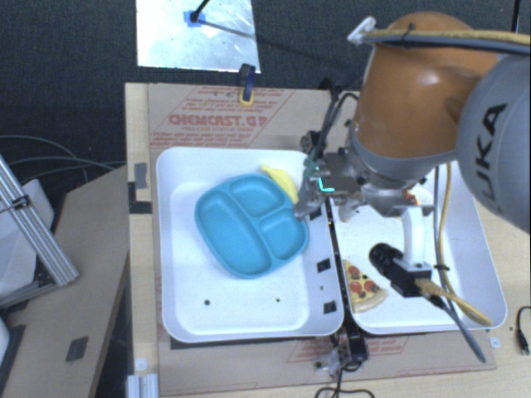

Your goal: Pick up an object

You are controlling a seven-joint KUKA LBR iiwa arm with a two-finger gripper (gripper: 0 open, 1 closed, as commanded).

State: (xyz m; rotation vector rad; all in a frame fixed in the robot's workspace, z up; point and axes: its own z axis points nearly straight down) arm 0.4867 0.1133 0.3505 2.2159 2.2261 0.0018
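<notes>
A blue divided plate (249,225) lies tilted in the left bin (241,313). A yellow banana (282,181) rests against its far right edge. In the right bin (477,255), a pizza slice (362,285) lies near the front left corner. My gripper (319,194) hangs over the wall between the two bins, just right of the banana and the plate's rim. The big orange and grey wrist above it hides much of the right bin.
A small red thing (411,196) peeks out under the wrist in the right bin. Brown cardboard (220,118) lies behind the bins, and a shiny sheet (195,19) further back. An aluminium frame (29,230) stands at the left.
</notes>
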